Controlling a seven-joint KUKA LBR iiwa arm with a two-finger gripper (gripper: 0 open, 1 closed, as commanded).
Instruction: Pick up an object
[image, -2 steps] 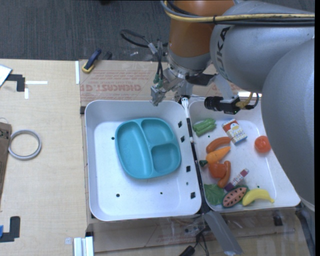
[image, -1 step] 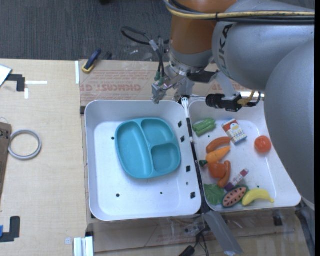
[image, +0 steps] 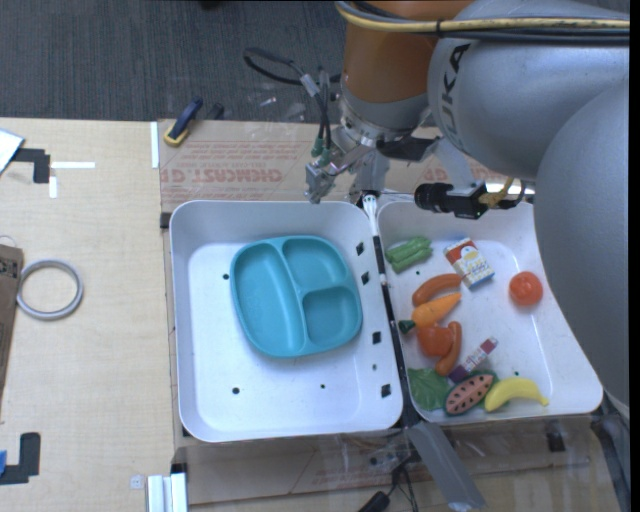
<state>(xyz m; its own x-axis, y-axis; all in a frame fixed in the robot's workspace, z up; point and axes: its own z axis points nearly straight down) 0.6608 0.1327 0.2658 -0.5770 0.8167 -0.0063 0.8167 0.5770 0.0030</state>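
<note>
My gripper (image: 322, 178) hangs over the back rim of the left bin (image: 190, 330), close to the divider between the bins, with nothing seen in it. The right bin (image: 560, 330) holds several toy foods: a green pepper (image: 408, 252), a small red and white carton (image: 470, 263), a tomato (image: 525, 288), a sausage (image: 436, 288), a carrot (image: 437, 310), a red pepper (image: 440, 340), a small bottle (image: 478, 357), a green leaf (image: 428, 385), a dark oval slice (image: 468, 393) and a banana (image: 515, 393). All lie apart from the gripper.
A teal divided plate (image: 296, 295) lies in the left bin. The grey arm (image: 540, 110) covers the upper right and overhangs the right bin's back edge. A tape roll (image: 45, 288) rests on the wooden bench at left. Cardboard (image: 240, 170) lies behind the bins.
</note>
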